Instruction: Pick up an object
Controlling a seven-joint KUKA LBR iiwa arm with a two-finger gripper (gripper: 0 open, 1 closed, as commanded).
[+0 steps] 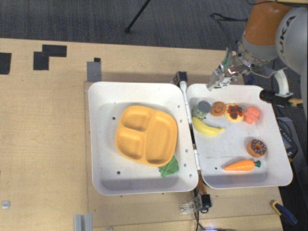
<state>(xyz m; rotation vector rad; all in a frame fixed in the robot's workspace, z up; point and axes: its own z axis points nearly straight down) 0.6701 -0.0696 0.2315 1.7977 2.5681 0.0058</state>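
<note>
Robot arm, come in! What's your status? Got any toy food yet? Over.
Gripper above right white bin's far rim, carrying nothing. Yellow toy banana, orange toy carrot lying in bin. Nothing blocking.

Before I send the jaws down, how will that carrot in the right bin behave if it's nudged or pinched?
The carrot looks like smooth moulded plastic, so probably stiff, light and a bit slippery. It lies on its side on the bin floor; being round and tapered, it may roll in a curve if nudged.
</note>
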